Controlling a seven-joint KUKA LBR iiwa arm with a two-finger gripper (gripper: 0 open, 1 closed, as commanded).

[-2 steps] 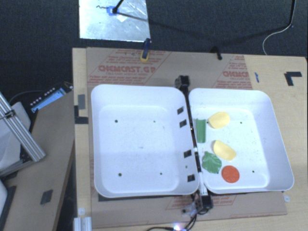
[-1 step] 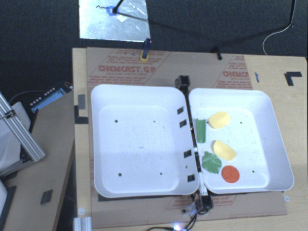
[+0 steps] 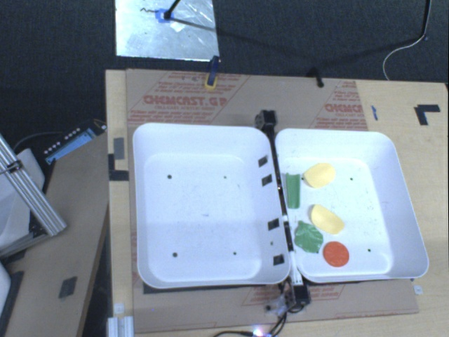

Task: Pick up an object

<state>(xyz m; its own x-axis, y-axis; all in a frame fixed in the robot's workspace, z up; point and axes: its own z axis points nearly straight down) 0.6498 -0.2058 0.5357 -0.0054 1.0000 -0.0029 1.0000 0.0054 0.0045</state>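
Note:
Several small objects lie in the right bin (image 3: 393,167), toward its left side. A yellow rounded piece (image 3: 319,175) sits highest in the view. Just left of it, against the bin's left wall, is a narrow green strip (image 3: 292,190). Below them rests a second yellow piece (image 3: 327,219). A green leafy piece (image 3: 308,236) lies at its lower left, and an orange-red disc (image 3: 336,254) sits near the bin's front wall.
The left bin (image 3: 203,202) adjoins the right one along a black hinged seam (image 3: 279,202). Both rest on a cardboard sheet (image 3: 238,93). A shiny metal plate (image 3: 166,18) lies at the back, and an aluminium frame (image 3: 24,195) stands at the left.

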